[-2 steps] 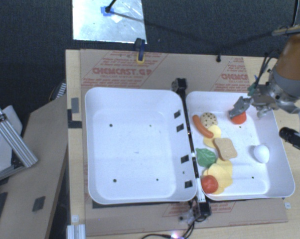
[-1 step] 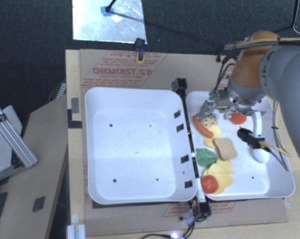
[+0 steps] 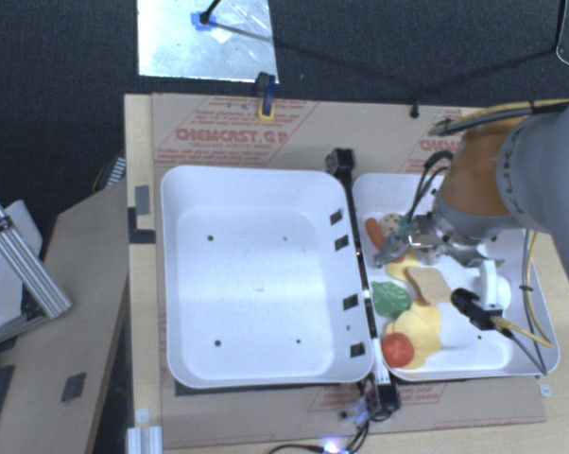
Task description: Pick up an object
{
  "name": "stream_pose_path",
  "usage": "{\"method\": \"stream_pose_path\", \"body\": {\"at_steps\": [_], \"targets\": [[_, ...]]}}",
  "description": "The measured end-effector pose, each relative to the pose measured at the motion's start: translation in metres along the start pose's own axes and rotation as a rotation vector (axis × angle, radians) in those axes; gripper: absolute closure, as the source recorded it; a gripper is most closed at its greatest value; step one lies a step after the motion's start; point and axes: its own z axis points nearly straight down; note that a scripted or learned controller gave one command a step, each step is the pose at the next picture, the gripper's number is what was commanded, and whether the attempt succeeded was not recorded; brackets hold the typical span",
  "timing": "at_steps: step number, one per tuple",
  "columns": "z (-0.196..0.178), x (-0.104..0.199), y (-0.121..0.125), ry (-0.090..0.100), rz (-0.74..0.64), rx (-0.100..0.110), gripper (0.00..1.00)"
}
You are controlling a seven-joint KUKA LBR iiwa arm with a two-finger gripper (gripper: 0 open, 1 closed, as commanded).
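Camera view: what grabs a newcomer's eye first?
The grey arm with its orange band, reaching in from the right over the right bin. Below it, a bright heap of toy food along that bin's left side: a red tomato, green piece, yellow piece and toast slice. The left bin is a big white expanse beside it.

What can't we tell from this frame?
- Gripper finger state: too small and cluttered in the camera view.
- Far part of the right bin: covered by the arm.
- Orange item and speckled piece: partly hidden by the gripper, identity unclear.
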Motion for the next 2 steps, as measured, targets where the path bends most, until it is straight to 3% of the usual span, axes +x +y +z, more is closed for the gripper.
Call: {"method": "stream_pose_path", "body": {"at_steps": [2], "targets": [[-0.002, 0.008, 0.083, -0.001, -0.004, -0.007, 0.00]]}}
